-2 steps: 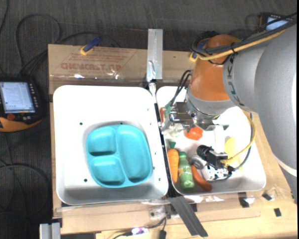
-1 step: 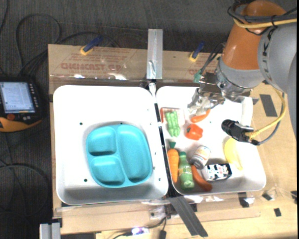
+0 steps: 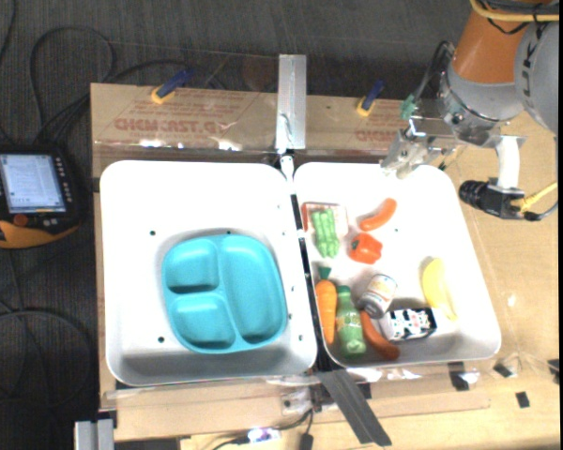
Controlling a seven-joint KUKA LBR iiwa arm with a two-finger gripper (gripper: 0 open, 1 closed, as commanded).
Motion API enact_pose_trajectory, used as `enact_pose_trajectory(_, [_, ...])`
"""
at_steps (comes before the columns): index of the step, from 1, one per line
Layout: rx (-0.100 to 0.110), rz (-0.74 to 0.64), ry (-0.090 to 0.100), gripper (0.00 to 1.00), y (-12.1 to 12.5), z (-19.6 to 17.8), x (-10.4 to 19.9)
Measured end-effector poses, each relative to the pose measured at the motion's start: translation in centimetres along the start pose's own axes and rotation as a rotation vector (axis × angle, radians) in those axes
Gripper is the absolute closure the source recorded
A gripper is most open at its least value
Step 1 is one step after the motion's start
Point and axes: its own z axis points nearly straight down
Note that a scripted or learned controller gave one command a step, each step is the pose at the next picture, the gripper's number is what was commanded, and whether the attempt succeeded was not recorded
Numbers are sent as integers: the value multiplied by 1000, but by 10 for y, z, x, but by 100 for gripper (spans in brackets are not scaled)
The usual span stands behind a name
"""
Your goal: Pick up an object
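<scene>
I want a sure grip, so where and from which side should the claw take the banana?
Take the banana across its narrow middle, coming straight down from above. It lies flat and alone near the right wall of the right bin, its long axis running up and down the picture, with free floor on both long sides.

Turquoise tray (image 3: 225, 292), yellow banana (image 3: 437, 286), orange carrot (image 3: 327, 309)

A grey KUKA arm (image 3: 544, 59) wears a broad orange band (image 3: 493, 40) above its wrist, the casing smooth and rounded. Thin dark cables (image 3: 438, 68) loop along the band's side. Below it, a silvery metal gripper (image 3: 405, 160) carries a small green spot. A white bracket (image 3: 509, 162) and a black cylindrical unit (image 3: 486, 198) sit alongside.
</scene>
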Motion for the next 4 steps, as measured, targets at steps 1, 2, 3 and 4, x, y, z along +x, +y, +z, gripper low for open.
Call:
enact_pose_trajectory(1, [4, 92, 4, 100, -140, 55, -13])
enact_pose_trajectory(2, [0, 104, 4, 100, -123, 18, -58])
enact_pose_trajectory(3, [5, 162, 7, 100, -132, 166, -38])
enact_pose_trajectory(4, [-9, -95, 4, 100, -121, 205, -34])
